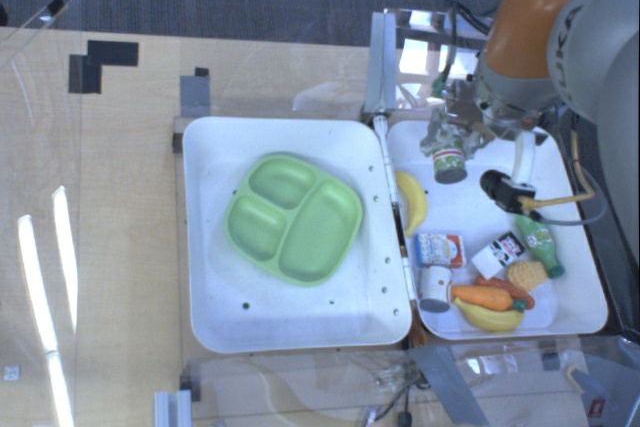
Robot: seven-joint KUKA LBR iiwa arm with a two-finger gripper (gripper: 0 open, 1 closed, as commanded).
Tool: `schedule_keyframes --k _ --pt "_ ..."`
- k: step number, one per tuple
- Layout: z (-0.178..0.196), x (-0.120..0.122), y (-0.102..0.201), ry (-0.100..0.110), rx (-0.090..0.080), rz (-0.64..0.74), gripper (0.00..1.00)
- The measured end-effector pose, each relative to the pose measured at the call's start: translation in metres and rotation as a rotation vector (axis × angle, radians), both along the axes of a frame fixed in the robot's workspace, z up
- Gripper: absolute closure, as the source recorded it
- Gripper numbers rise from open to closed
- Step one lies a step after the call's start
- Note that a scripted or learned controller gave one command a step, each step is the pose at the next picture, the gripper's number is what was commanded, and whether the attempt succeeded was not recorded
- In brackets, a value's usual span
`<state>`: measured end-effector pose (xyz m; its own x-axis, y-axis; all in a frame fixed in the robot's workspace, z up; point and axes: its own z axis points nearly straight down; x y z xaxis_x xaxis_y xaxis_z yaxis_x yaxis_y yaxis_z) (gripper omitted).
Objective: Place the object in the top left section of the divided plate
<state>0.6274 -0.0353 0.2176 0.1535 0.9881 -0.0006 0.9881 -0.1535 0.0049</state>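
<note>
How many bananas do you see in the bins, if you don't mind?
2: one banana along the right bin's left wall, another at its near edge under the carrot. More may be hidden.

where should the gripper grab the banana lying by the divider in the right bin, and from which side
Grip the banana across its thick middle, coming straight down from above. It lies flat along the right bin's left wall, curving lengthwise, so the narrow width fits between fingers best. The wall crowds its left side, so probably set the fingers along its short axis with care for that wall. Its right side has open floor.
</note>
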Motion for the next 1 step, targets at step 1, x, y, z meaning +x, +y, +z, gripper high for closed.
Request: schedule_keyframes --k 1 --pt "0.0271 -0.0414 0.0809 0.001 0.003 -0.048 1.0"
